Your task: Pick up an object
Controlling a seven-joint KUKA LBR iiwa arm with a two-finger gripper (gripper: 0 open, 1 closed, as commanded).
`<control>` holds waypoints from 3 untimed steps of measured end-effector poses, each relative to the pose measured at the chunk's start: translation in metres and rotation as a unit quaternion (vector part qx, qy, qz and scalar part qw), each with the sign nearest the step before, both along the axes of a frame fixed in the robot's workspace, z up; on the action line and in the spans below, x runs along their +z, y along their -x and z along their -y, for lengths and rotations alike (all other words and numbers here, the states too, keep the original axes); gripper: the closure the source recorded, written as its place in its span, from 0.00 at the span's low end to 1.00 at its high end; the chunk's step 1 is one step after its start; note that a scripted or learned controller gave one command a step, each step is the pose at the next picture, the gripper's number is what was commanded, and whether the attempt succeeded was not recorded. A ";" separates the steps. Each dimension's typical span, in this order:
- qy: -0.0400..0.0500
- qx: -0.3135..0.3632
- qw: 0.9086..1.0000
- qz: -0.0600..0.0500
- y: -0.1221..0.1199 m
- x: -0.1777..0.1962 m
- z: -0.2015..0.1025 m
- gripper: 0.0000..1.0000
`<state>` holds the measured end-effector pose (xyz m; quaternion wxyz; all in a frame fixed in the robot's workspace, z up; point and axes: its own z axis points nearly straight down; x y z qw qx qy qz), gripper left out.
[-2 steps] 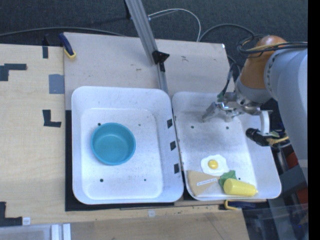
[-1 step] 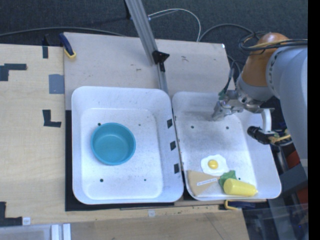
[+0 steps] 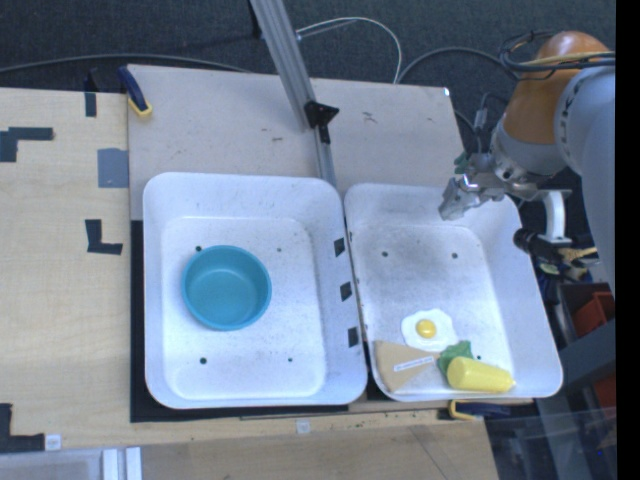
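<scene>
Two shallow white plastic bins sit side by side on a pale wooden tabletop (image 3: 60, 268).

Left bin (image 3: 165, 298): holds one round blue plastic bowl (image 3: 227, 287), upright, resting on the floor of the bin toward its left half, well apart from all walls.

Right bin (image 3: 520, 298): holds three toy food items, all grouped at the near edge.
- Fried egg, white with a yellow yolk (image 3: 428, 328), lying flat just behind the other two.
- Tan triangular wedge, flat, resembling a slice of bread or cheese (image 3: 402, 364), in the near left corner of this bin.
- Yellow corn-like piece with green leaves (image 3: 476, 373), lying on its side just right of the wedge; green part touching or nearly touching the egg.

Grey arm with an orange band (image 3: 545, 118): enters from the right, wrist over the far right corner of the right bin.

Metallic two-finger claw (image 3: 455, 204): points down over the far end of the right bin, well apart from the three food items. Nothing is visible between its fingers; whether they are spread or closed cannot be told at this angle.

Other fittings: slanted grey metal pole (image 3: 285, 48) rising from between the bins; black cables (image 3: 380, 38) behind; dark tape marks (image 3: 100, 236) on the left of the tabletop.
</scene>
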<state>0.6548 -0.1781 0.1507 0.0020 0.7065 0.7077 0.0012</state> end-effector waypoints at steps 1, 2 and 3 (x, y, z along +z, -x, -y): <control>0.000 0.000 1.000 0.000 0.006 0.050 0.005 1.00; 0.000 0.000 1.000 0.001 -0.005 0.105 0.003 1.00; -0.001 0.002 1.000 -0.003 0.004 0.092 -0.049 1.00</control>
